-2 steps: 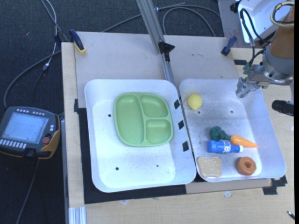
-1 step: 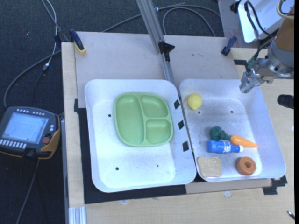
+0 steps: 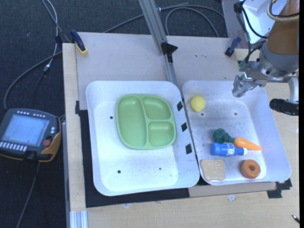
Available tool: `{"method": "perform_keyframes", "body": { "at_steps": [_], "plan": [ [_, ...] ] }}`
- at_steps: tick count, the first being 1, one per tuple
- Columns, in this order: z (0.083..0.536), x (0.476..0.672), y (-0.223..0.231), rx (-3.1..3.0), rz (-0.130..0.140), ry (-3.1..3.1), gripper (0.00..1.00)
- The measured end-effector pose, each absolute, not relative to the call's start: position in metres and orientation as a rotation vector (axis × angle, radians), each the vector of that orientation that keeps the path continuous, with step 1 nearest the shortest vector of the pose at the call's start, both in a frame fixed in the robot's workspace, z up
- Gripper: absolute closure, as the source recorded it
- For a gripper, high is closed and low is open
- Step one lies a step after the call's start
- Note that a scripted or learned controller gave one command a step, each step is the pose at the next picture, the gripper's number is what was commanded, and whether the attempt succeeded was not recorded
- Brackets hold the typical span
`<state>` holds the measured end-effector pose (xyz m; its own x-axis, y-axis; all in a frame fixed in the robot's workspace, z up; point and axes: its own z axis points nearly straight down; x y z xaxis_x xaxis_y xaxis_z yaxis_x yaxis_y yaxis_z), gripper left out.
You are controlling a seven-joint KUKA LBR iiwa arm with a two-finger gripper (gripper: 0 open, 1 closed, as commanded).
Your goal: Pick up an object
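Over at the far left, a teach pendant is lying on the dark floor beside the bench, its cable running off along the floor. On the bench, the left bin is holding a green divided plate, which is sitting flat toward the bin's upper middle. A grey metal post is slanting down from the top to the seam between the two bins.

In the right bin, a yellow ball is resting near the upper left corner, well apart from the rest. Lower down, a green broccoli piece is touching a blue bottle that is lying on its side, and an orange carrot is lying just beside the bottle's white cap. Below them, a slice of toast is sitting near the front wall, with a brown doughnut to its right.

The gripper is hanging over the right bin's upper right corner, away from every object, with nothing between its fingers; how far they are parted cannot be told from this angle.
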<state>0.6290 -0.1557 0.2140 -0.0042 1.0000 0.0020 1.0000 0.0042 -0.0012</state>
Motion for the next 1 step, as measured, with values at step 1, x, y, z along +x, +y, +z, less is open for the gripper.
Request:
{"method": "perform_keyframes", "body": {
  "at_steps": [1],
  "plan": [
    [0.2249,0.6107,-0.0977,-2.212,-0.003,-2.226,1.00]
  ]
}}
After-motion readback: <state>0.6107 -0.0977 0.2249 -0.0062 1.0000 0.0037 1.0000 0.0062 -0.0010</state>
